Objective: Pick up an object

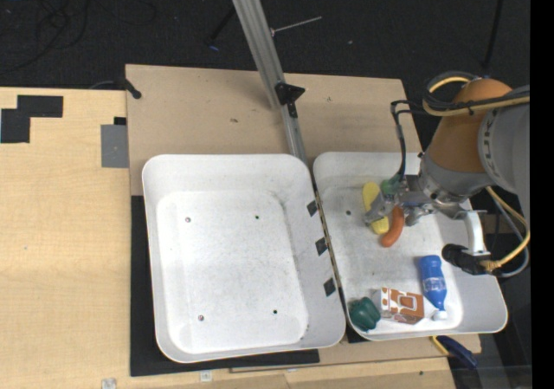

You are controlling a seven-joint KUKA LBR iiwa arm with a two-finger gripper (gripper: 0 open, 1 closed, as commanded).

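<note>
Bins sit side by side on the bench: the left bin [229, 257] and, touching it, the right bin [346, 179]. Near its front edge lie a dark green object [364, 314], an orange-and-white carton [402, 305] and a blue bottle [432, 282]. Farther back, a yellow object [372, 197] and an orange carrot-like object [393, 229] lie under the gripper [403, 201]; whether it is spread or pinching cannot be told.
</note>
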